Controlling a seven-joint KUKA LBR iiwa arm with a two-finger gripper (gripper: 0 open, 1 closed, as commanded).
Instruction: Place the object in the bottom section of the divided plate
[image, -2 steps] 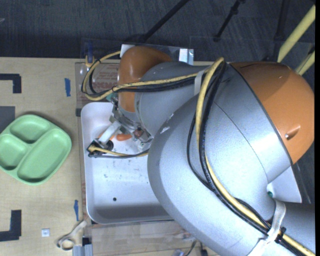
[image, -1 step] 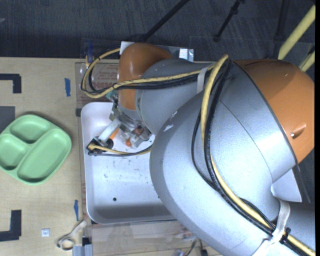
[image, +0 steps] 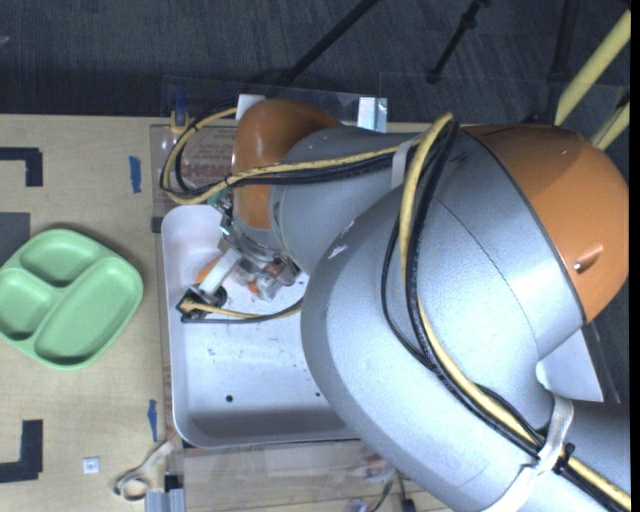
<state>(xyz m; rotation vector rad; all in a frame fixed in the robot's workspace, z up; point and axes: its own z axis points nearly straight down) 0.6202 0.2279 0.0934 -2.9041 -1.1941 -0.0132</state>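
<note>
Divided plate (image: 68, 297) apart; arm (image: 450, 300) overhangs bin (image: 235, 400)

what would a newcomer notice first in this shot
The huge grey arm with its orange bands looms across the right half of the view, bending down into the white bin at the centre. To the left of that bin, a pale green divided plate stands out brightly against the wooden bench.
</note>
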